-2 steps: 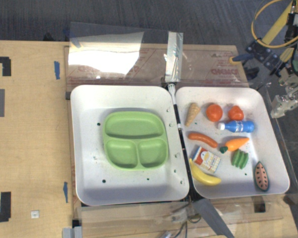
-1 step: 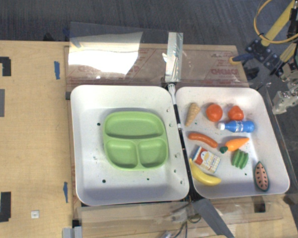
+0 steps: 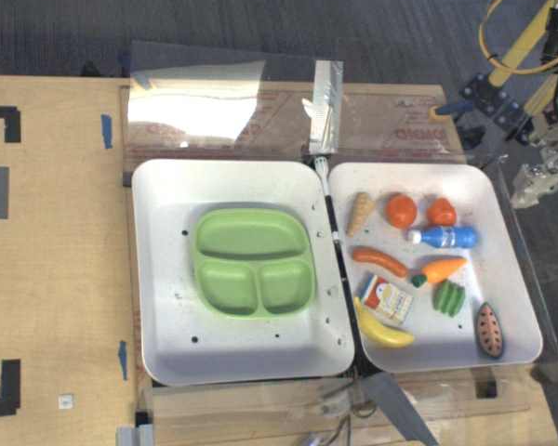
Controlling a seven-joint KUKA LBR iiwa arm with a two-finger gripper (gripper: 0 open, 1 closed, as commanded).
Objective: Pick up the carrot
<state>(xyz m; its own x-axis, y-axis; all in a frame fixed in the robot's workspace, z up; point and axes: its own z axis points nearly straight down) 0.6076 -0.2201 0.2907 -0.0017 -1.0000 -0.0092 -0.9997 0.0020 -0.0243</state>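
bins: two, a left bin (image 3: pixel 158 277) and a right bin (image 3: pixel 511 249)
green divided plate (image 3: pixel 254 262): one, with three compartments
carrot (image 3: pixel 444 269): one
tomatoes: two, one (image 3: pixel 401 210) beside the other (image 3: pixel 441 212)
banana (image 3: pixel 381 327): one
sausage (image 3: pixel 380 261): one
ice cream cone (image 3: pixel 359 213): one
blue bottle (image 3: pixel 444 238): one
green pepper (image 3: pixel 449 298): one
watermelon slice (image 3: pixel 489 330): one
small carton (image 3: pixel 388 298): one

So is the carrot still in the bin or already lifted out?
In the bin: the carrot lies flat on the right bin's floor, between the blue bottle and green pepper.
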